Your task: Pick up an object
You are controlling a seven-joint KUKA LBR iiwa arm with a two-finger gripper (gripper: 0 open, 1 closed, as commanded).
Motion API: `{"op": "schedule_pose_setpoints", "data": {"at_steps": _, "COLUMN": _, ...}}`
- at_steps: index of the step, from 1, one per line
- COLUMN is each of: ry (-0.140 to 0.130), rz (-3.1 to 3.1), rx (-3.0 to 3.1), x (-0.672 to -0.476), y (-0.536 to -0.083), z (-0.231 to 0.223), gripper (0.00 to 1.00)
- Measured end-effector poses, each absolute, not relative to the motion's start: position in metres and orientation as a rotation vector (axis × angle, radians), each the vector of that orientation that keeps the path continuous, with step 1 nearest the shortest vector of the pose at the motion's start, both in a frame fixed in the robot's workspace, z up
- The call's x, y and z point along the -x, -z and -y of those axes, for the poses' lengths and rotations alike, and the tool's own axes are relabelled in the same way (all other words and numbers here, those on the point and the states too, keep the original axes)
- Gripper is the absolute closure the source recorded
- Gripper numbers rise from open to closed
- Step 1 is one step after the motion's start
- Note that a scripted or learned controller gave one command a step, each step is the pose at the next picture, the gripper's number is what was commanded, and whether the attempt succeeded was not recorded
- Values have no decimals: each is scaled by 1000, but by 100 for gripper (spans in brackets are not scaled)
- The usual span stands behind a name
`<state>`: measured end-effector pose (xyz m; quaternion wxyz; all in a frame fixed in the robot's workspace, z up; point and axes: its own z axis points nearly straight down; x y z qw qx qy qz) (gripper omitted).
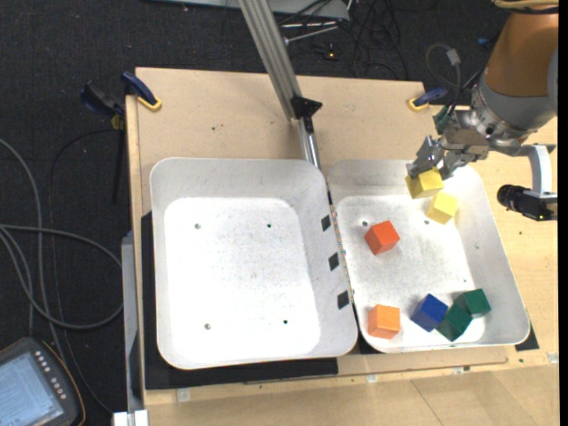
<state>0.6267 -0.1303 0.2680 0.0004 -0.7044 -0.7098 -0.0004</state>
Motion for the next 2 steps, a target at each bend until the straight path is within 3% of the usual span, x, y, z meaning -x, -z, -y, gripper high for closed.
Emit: {"op": "schedule_pose_setpoints", "data": {"at_steps": 2, "ry": 1, "rz": 2229, "rx": 2211, "x": -640, "y": -262, "z": 20, "gripper": 100}}
